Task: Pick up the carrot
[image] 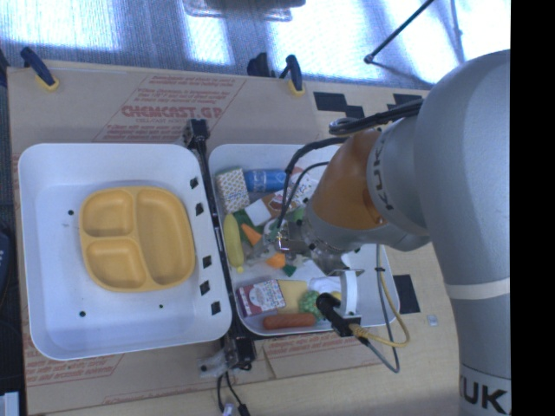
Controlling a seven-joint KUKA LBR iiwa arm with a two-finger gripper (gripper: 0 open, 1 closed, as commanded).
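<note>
The carrot (251,231), a small orange piece with a green end, lies in the right bin (387,312) beside a long yellow item (232,243). My gripper (283,239) hangs low in the middle of that bin, just right of the carrot, under the orange-banded wrist (347,193). The wrist and cables hide much of it. Another small orange bit (276,261) shows just below the gripper; I cannot tell whether it touches the gripper.
The right bin also holds a blue bottle (264,180), a patterned box (231,187), a red packet (260,297), a sausage (290,321), a yellow wedge (293,294) and a green piece (310,303). A yellow divided plate (137,237) lies in the left bin (43,258).
</note>
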